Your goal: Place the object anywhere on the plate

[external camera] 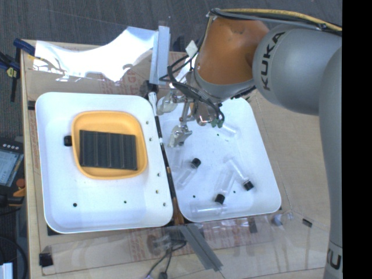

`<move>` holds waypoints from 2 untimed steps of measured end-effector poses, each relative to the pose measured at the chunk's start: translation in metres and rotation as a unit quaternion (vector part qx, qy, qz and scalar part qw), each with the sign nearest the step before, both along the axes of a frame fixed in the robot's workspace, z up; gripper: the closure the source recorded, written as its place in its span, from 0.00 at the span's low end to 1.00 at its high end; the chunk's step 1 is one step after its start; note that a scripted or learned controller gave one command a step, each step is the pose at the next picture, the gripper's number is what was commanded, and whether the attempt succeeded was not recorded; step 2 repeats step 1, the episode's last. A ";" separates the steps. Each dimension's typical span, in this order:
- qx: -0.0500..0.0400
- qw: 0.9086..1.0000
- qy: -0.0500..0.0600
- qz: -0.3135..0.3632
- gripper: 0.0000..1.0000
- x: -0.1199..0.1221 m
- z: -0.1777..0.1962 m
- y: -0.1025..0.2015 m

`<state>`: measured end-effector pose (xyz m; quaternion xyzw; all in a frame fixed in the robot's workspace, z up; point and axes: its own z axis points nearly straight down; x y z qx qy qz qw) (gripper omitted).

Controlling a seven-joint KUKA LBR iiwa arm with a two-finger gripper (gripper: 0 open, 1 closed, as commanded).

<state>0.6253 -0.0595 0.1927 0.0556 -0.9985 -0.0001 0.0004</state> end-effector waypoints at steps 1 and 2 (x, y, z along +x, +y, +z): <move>0.000 0.989 0.000 0.147 0.00 0.000 0.000 0.037; 0.000 0.989 0.000 0.147 0.00 0.000 0.000 0.037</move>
